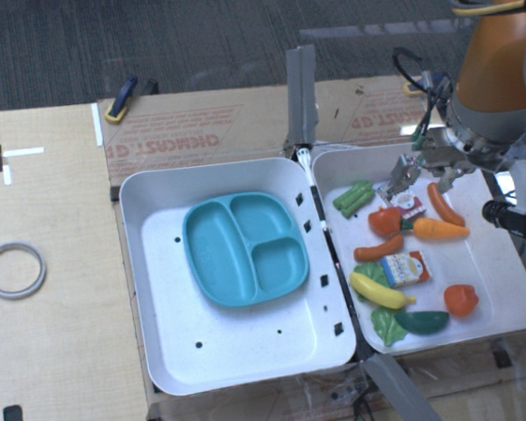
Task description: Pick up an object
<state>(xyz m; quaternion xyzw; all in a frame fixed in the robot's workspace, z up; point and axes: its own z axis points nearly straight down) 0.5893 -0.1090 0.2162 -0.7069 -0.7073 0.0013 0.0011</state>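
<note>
Gripper (425,169): mine, above the right bin's (520,312) far part; fingers spread wide, nothing between them.
Carrot (440,228): just below my fingers, among toy food, touching a red sausage (443,204); probably light, stiff, slick plastic.
Hold: I judge across its thick middle, since the taper would slip.
Left bin (164,339): a blue tray (245,248).

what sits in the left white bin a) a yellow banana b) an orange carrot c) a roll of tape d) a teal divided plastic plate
d: the teal divided plastic plate lies alone in the left white bin, while the toy foods are in the right white bin.
</note>
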